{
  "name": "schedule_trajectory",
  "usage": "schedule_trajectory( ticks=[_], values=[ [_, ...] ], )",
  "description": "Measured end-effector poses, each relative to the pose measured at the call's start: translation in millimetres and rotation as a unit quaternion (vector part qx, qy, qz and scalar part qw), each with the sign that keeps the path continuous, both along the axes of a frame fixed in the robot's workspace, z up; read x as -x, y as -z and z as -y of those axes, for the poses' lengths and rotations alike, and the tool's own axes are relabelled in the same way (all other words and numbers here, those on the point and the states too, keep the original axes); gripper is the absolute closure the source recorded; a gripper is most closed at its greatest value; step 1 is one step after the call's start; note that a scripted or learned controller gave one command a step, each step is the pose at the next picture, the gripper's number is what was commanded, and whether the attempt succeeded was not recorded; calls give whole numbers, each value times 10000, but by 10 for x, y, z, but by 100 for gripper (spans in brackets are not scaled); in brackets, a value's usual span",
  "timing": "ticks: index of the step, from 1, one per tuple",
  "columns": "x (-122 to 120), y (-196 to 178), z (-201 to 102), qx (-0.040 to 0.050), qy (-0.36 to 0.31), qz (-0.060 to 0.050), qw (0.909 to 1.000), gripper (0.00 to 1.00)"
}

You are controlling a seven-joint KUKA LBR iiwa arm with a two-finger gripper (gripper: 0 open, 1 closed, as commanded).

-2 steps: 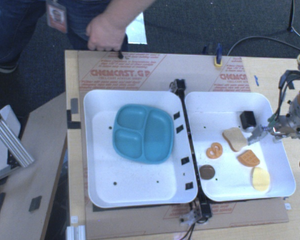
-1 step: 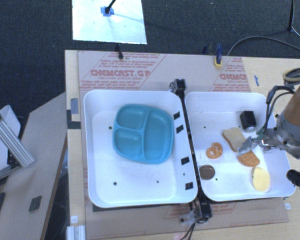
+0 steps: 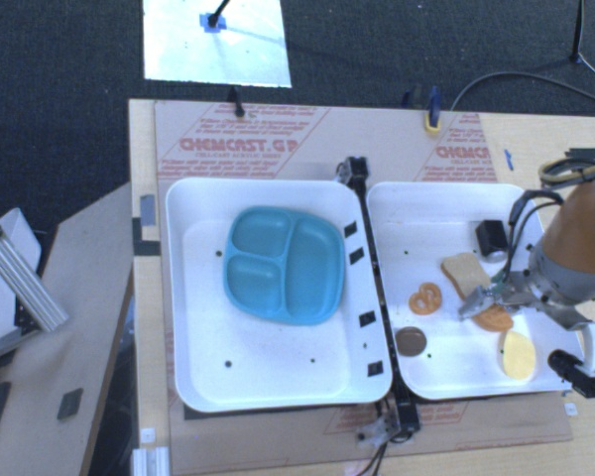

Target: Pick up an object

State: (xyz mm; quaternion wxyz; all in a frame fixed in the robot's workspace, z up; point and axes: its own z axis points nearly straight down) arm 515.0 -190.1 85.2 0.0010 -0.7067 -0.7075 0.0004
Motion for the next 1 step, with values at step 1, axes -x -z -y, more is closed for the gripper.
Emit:
schedule_trajectory(
  ticks=[1],
  values=[
    [-17,-137,7,13,-2,30,10000,100]
  ],
)
